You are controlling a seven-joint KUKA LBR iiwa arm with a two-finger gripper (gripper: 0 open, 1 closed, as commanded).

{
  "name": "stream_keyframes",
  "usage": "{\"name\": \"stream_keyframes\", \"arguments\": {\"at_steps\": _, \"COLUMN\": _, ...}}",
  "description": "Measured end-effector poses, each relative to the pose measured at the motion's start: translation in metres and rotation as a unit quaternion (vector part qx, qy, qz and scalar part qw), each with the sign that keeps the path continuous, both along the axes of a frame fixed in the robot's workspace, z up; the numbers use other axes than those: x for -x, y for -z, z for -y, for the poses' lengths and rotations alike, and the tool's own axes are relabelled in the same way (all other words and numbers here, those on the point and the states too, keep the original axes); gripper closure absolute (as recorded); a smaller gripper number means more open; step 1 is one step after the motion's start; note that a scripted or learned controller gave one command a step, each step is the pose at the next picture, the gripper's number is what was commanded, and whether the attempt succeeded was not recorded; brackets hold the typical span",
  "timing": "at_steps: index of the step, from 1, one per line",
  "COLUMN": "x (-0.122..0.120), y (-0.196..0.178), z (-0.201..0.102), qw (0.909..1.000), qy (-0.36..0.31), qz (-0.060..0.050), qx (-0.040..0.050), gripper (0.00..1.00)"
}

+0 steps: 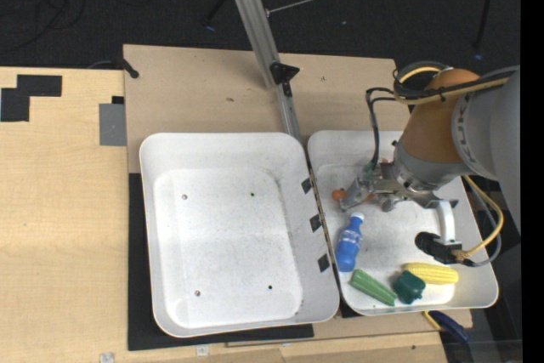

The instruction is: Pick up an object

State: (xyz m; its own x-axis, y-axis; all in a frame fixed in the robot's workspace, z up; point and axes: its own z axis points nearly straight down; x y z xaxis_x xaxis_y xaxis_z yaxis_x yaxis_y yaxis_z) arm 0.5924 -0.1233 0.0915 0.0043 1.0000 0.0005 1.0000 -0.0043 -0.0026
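The pincer is seen low in the right bin, near that bin's left wall. Whether it is released or clenched cannot be told, and nothing can be seen gripped in it. A small reddish thing lies just beside its tip. A blue bottle with a white cap lies just below the pincer. Further down, near the front edge, a green stick, a dark green block and a yellow corn cob are found close together. The left bin sits beside it on the surface.
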Motion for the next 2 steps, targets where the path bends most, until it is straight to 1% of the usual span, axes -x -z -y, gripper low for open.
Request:
{"name": "stream_keyframes", "arguments": {"at_steps": 1, "x": 0.000, "y": -0.010, "z": 0.001, "qw": 1.0000, "qy": 0.003, "qz": 0.000, "qx": -0.0003, "gripper": 1.00}}
{"name": "stream_keyframes", "arguments": {"at_steps": 2, "x": 0.000, "y": -0.053, "z": 0.007, "qw": 1.0000, "qy": 0.002, "qz": 0.002, "qx": 0.0004, "gripper": 1.00}}
